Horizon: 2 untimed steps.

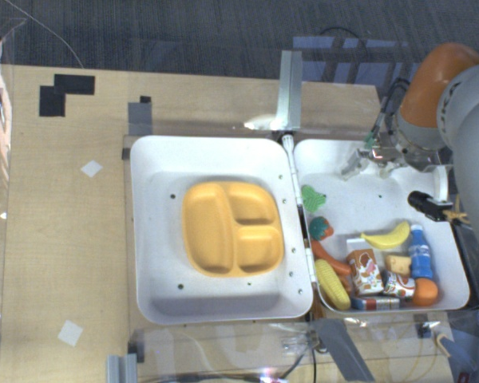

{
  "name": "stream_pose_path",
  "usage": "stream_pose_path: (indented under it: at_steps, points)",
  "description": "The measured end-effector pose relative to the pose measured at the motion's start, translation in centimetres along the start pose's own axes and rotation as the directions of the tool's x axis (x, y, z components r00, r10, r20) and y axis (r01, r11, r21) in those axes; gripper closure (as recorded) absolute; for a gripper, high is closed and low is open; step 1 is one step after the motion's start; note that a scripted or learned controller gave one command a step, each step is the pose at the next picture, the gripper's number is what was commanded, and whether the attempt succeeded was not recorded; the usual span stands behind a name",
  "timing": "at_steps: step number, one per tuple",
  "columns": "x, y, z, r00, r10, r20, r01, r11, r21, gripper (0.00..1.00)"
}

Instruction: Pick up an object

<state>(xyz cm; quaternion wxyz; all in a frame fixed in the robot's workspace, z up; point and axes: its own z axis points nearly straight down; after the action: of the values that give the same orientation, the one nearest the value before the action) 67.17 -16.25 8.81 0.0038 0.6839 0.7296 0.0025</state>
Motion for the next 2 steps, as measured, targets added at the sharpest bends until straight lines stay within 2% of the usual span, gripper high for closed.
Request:
stream_pose_path:
  at_steps: [1,2]
  points:
    - [-3.7,-12.7,-0.2,0.998,-0.066,0.001,0.066,0.998,0.002,0.00]
    - [6.5,-7.6,-0.2,1.000,-0.004,-0.002,0.004,1.000,-0.006,0.00]
